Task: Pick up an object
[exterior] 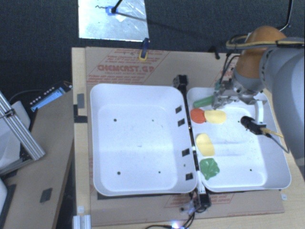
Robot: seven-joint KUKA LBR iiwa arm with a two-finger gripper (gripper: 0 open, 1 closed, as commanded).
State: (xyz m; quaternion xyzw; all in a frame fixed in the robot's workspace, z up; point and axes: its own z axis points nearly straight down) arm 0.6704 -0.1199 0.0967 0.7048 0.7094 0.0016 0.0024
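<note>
- Grey arm with orange band [255, 56] reaching in from the right, bent low over the far end of the right shallow white plastic bin [267, 175].
- Two-finger metal gripper [220, 100] down among the objects at that bin's far left corner; whether clenched or released, impossible to tell from here.
- Closest candidates: long green stick-shaped object [205, 100] touching or just beside the gripper; yellow oval soft-looking piece [216, 116] just beneath it; red round piece [198, 115] touching the yellow oval's left end.
- Further down the same bin: pale yellow rounded lump [205, 144], then crumpled green leafy-looking piece [208, 167], both along the left wall.
- Left shallow white plastic bin [138, 142] across the black divider clips [186, 123].
- Nothing visibly between the tips, so no grasp to claim yet.
- Risks, as judgement: crowding of green, yellow and red pieces likely to cause a pinch on two at once or a nudge aside; rounded shapes prone to squirting out under closure; closeness to bin wall and divider liable to block one tip and spoil the closing.
</note>
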